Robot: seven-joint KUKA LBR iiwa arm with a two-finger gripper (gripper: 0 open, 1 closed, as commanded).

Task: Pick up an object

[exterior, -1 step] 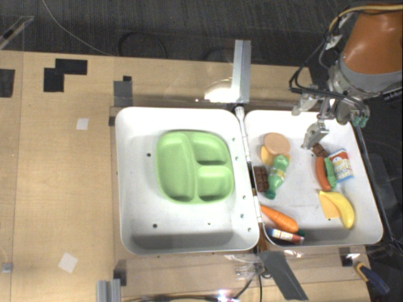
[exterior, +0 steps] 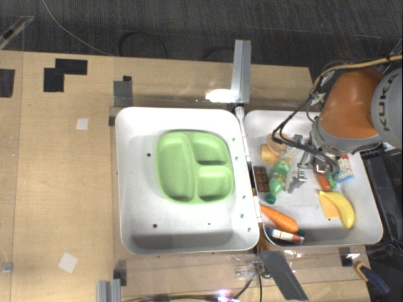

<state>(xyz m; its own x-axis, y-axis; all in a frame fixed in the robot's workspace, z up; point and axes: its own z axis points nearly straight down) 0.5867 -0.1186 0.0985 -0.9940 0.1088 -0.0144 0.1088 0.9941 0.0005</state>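
Note:
My gripper (exterior: pixel 301 172) hangs over the middle of the right bin (exterior: pixel 371 231), below the arm's orange band (exterior: pixel 351 106). Just left of it a green bottle (exterior: pixel 277 180) lies tilted, close to the gripper, and I cannot tell whether they touch. A yellow banana (exterior: pixel 340 207) lies to the lower right. An orange carrot (exterior: pixel 280 218) lies near the front left. A dark brown bar (exterior: pixel 259 178) rests along the bin's left wall. A tan piece (exterior: pixel 272 153) sits up left of the gripper. A small red and green item (exterior: pixel 327 181) lies partly under the wrist.
The left bin (exterior: pixel 135 225) holds a green divided plate (exterior: pixel 194 166). A red and white marker-like item (exterior: pixel 286 235) lies at the right bin's front edge. Black cables (exterior: pixel 293 121) loop from the arm over the right bin's back. A metal post (exterior: pixel 241 71) stands behind the bins.

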